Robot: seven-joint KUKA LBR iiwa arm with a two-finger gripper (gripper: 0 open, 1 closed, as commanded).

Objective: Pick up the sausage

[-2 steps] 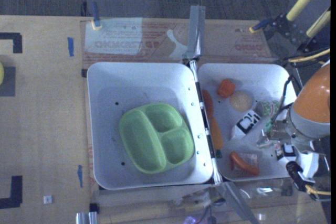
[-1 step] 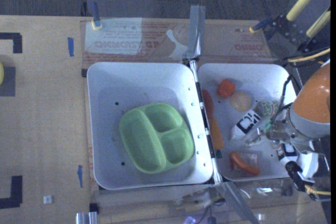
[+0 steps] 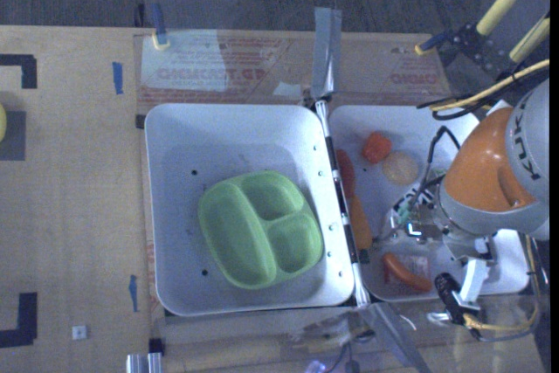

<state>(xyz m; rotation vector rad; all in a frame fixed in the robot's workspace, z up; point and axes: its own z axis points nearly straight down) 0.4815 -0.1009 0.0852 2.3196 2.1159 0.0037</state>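
The sausage point(image 3: 405, 272), a short reddish-brown oblong, lies near the front wall of the right bin point(image 3: 515, 279). My gripper point(image 3: 416, 227) hangs just above and behind it, under the grey wrist and its orange band point(image 3: 485, 175). The gripper's metal body and cables hide what is under it. The sausage shows on the bin floor, apart from the gripper.
A long red piece point(image 3: 346, 173) and an orange piece point(image 3: 360, 227) lie along the right bin's left wall. A red round item point(image 3: 377, 146) and a beige disc point(image 3: 402, 168) sit at the back. The left bin point(image 3: 175, 153) holds a green divided plate point(image 3: 229, 249).
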